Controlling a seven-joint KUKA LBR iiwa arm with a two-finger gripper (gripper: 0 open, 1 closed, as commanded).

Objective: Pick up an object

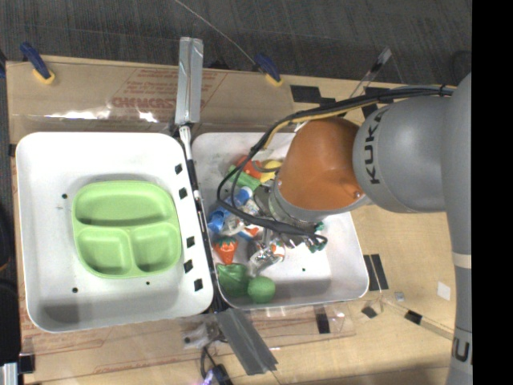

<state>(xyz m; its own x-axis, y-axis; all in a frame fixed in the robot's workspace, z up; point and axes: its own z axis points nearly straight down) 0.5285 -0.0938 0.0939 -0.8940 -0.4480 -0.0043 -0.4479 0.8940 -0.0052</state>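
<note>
On the tabletop (401, 239) I see two white bins; the right bin (349, 255) keeps the small toys (240, 239) together. My tool (268, 251) is low among them, but whether it grips anything I cannot tell.

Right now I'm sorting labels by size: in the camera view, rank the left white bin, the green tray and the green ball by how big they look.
Largest to smallest as they look in the camera view:
1. left white bin
2. green tray, lying inside that bin
3. green ball, in the right bin
</note>
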